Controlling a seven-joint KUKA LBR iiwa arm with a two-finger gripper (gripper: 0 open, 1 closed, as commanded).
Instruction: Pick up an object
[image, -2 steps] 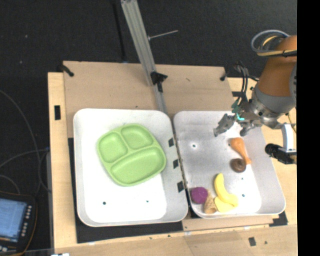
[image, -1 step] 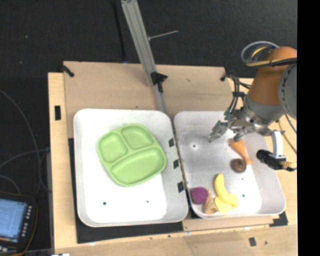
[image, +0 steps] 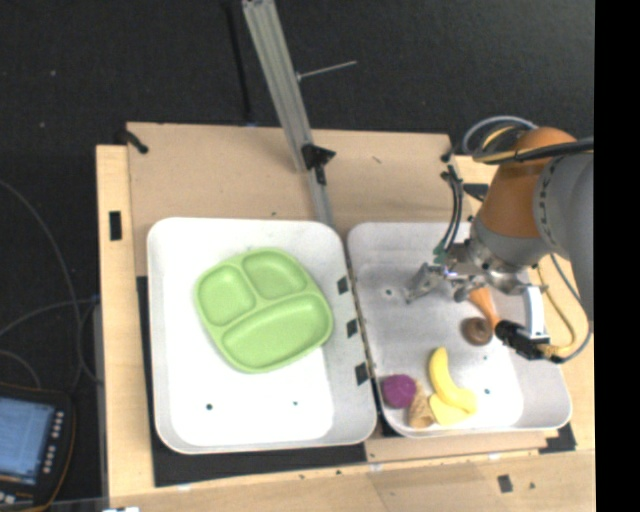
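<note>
Here the hand (image: 432, 281) hovers in the right bin (image: 390, 250), seemingly spread wide, holding nothing; banana (image: 447, 382) at lower right.

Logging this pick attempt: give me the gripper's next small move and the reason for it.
Probably a short shift toward the bench's front edge, then descend. The gripper hangs over bare floor of the right bin, while the banana, purple object and small brown object all lie nearer the front; nothing is between its fingers.

Dark floor (image: 80, 70), tan wooden bench (image: 220, 175), slanted metal pole (image: 285, 90), screen (image: 30, 440) lower left.
</note>
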